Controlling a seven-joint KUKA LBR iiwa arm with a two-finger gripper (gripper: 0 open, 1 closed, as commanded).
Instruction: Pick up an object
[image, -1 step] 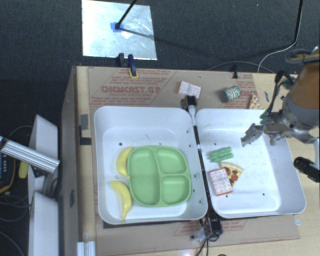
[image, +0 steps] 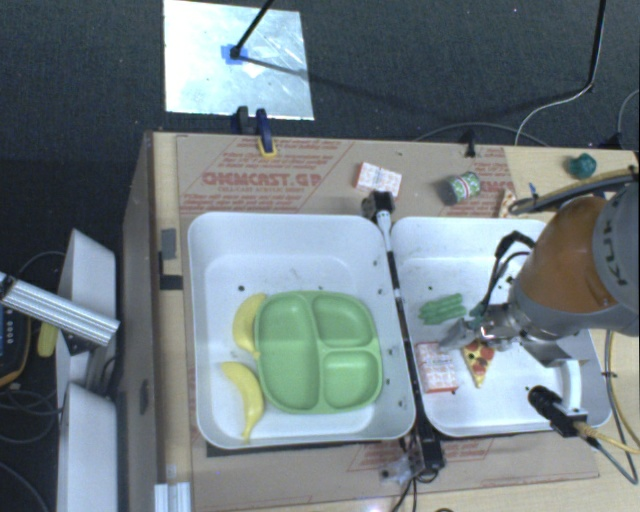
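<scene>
Gripper (image: 466, 335) low in right bin (image: 440, 240), just beside pizza slice toy (image: 478, 362); finger state unreadable. Nothing visibly grasped. Grasp, lift judged pending.

left bin (image: 210, 300): divided plate (image: 320, 350), bananas (image: 246, 322) at its left | right bin (image: 430, 240): pizza slice (image: 478, 362), card (image: 437, 366)

You're looking down on dark carpet (image: 80, 100) around the bench. A shiny metal sheet (image: 238, 60) lies beyond it. Cables (image: 560, 100) trail across the floor.
</scene>
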